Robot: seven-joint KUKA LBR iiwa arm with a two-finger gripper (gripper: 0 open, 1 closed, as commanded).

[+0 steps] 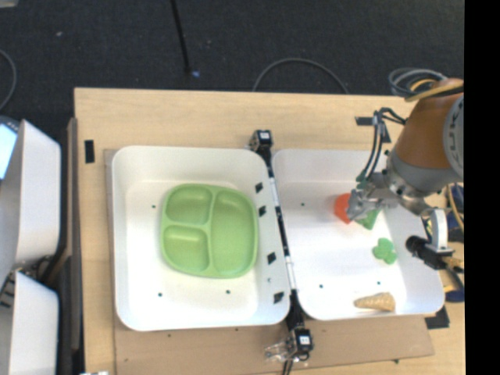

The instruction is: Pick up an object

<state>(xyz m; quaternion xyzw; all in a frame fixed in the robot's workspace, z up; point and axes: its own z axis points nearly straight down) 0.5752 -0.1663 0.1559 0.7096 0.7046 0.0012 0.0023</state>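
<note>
Bench [180,119]: tan wooden top carrying two shallow white bins side by side, touching along a clipped seam down the middle.
Left bin [133,287]: holds a light green divided plate [209,230], lying flat near the bin's centre, with three compartments showing.
Right bin [312,280]: holds four small things, all in its right half.
Red object [342,208]: small, near the bin's centre, touching or just beside the claw's left side.
Green piece at the claw [369,219]: sits right under or against the claw's lower edge; whether it is between the fingers is unclear.
Green toy [383,250]: small and lobed, lying free towards the right edge, below the claw.
Tan cone [375,302]: lying on its side by the bin's front edge, near the front right corner.
Arm [428,143]: grey with an orange band, reaching in from the right over the right bin.
Claw [360,208]: low over the right bin between the red object and the green piece; how far open it is cannot be told, nor whether it has hold of anything.
</note>
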